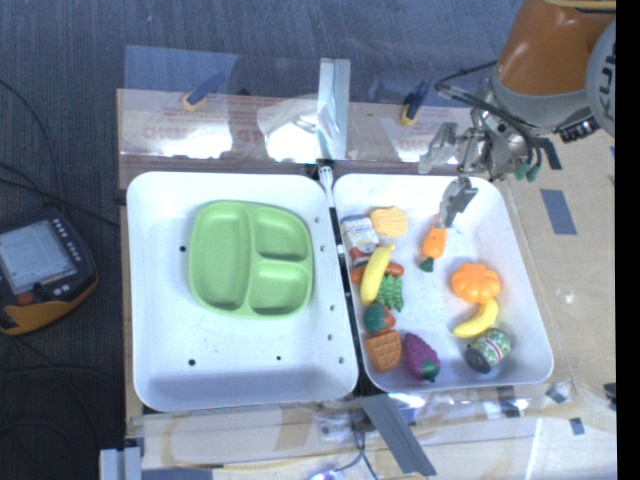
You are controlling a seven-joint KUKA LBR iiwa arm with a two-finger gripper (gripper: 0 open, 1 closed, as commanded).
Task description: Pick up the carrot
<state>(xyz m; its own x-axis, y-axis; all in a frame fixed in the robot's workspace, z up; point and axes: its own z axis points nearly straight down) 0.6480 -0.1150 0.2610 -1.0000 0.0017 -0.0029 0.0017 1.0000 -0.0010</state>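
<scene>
The carrot (433,244) is small and orange with a green top at its lower end. It lies tilted in the upper middle of the right bin (527,298). My gripper (455,204) reaches in from the upper right and hangs just above and to the right of the carrot. Its dark tip comes down right at the carrot's upper end. Whether it touches the carrot is unclear from this angle.
The right bin also holds a banana (376,271), an orange pepper (474,281), a second banana (477,320), a can (488,349), a purple eggplant (421,356) and several other toy foods. A green divided plate (250,258) lies in the left bin (160,368).
</scene>
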